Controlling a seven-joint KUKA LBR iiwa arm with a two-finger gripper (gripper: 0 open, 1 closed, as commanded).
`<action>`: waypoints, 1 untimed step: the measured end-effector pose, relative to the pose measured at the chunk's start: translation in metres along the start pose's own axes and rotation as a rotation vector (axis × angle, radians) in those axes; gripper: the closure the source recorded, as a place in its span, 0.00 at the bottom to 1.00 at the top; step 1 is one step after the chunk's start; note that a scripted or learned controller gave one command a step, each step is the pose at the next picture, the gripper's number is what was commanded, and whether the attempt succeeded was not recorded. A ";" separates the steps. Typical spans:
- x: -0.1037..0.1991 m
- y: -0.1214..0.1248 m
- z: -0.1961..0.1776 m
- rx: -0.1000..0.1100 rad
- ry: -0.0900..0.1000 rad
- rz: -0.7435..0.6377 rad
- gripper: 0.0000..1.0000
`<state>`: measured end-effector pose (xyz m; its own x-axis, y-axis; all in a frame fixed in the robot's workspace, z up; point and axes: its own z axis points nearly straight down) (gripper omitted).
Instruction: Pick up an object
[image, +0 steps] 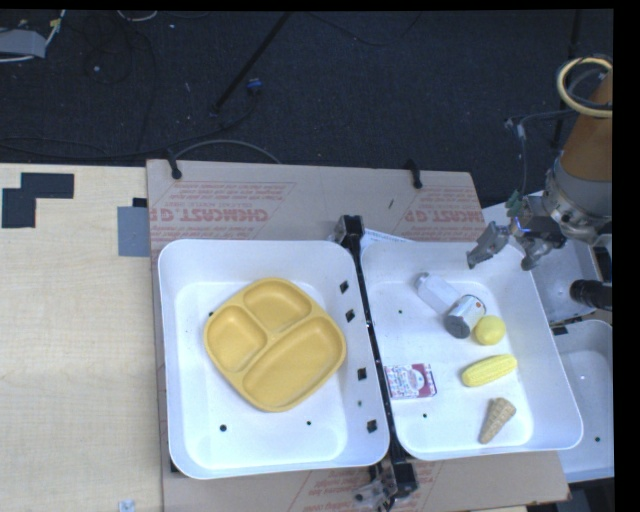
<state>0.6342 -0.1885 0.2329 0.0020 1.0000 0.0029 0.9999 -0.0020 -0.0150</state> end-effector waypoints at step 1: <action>0.000 0.002 -0.009 -0.014 -0.003 -0.002 0.00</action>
<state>0.6369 -0.1882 0.2415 -0.0003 1.0000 -0.0002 1.0000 0.0003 -0.0007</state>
